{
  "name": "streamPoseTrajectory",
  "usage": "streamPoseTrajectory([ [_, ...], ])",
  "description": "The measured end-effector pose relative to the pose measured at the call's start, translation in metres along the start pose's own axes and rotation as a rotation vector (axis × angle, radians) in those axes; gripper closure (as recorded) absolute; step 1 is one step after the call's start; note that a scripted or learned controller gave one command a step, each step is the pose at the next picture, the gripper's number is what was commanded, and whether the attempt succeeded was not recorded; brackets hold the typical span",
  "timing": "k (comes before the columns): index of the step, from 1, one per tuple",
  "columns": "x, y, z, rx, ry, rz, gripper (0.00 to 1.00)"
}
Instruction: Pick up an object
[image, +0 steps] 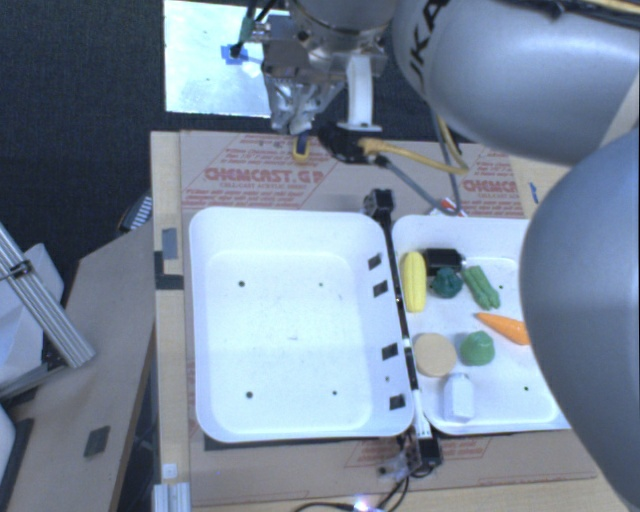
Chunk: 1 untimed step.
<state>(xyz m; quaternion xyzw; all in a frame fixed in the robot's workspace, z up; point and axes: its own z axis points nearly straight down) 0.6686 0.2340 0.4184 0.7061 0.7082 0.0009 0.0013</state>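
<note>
Camera view looks down on my gripper (298, 128). It hangs past the far side of the right bin (540, 415) and off to its left, over the brown cardboard sheet (255, 175). I cannot tell if my gripper is open or shut from up here, and I cannot tell if it has hold of anything.

All the things I could pick up lie in the right bin. So they are all on the near side of my gripper and to its right.

The yellow corn toy (413, 280) is the closest one. It lies just beside the right bin's left wall, and its long side runs along that wall, from far to near. A black block (441, 259) sits at the bin's far end, touching the corn's top. A green pickle toy (482, 286) lies more to the middle of the bin, and an orange carrot toy (503, 327) is next to it. A tan round disc (435, 354) sits by the left wall, closer to the near end.

I think I must come toward the near side and go right to get over the corn.
</note>
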Motion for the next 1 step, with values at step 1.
streamPoseTrajectory([
  [1, 0.0001, 0.0, -0.0119, -0.001, 0.0, 0.0, 1.0],
])
